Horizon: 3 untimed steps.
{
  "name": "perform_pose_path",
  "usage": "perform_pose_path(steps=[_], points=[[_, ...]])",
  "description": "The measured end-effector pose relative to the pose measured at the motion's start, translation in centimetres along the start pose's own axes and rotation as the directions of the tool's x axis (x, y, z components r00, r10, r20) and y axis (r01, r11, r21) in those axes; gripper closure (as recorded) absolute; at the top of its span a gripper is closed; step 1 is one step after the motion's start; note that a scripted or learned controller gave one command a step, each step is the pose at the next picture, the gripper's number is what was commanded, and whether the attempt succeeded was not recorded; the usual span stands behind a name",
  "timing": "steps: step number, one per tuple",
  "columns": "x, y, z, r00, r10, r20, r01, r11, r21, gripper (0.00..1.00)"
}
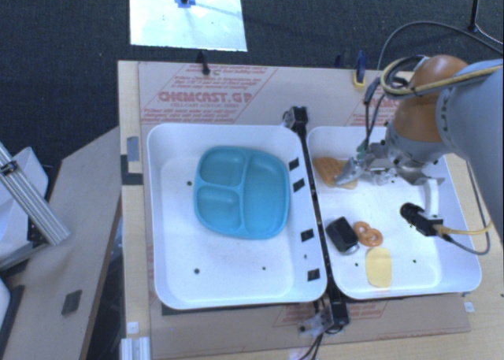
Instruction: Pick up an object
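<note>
camera view, read left to right. first the left bin point(169, 217), white and shallow, with a blue divided plate point(241, 192) lying flat near its middle, well apart from the arm and probably no part of this attempt. next the black hinge strip point(309, 193) between the two bins, running down the seam. then the right bin point(457, 268), with the loose pieces scattered flat on its floor: an orange-brown flat piece point(328, 168) toward the far left corner, a small black block point(342, 234) nearer the front beside the seam, an orange pretzel-shaped piece point(367, 233) just beside that block, and a pale yellow piece point(379, 267) nearer still to the front rim. all lying apart enough to be taken one at a time.

further right the gripper point(351, 175), reaching in low from the right with the wrist tilted toward the seam, tip at the edge of the orange-brown piece, touching it or very nearly. cannot tell whether the fingers are spread or pressed together, since blurred metal and cable hide the tips; nothing clearly between them, so no claim of a hold. judged as the approach or closing step on that orange-brown piece, lift not yet done. likely trouble: such a thin flat thing slipping out or sliding toward the bin wall.
</note>
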<state>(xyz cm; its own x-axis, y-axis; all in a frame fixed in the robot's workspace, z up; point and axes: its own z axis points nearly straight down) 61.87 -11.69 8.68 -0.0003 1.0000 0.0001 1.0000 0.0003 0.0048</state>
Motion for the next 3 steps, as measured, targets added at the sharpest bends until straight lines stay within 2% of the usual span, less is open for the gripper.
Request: perform_pose_path(steps=[1, 2, 3], points=[[0.1, 0.4, -1.6, 1.000, -0.002, -0.001, 0.002, 1.000, -0.012, 1.00], [0.5, -0.4, -6.6, 1.000, -0.003, 0.001, 0.003, 1.000, 0.003, 1.00], [0.7, 0.2, -13.0, 1.000, -0.006, 0.001, 0.006, 1.000, -0.003, 1.00]])
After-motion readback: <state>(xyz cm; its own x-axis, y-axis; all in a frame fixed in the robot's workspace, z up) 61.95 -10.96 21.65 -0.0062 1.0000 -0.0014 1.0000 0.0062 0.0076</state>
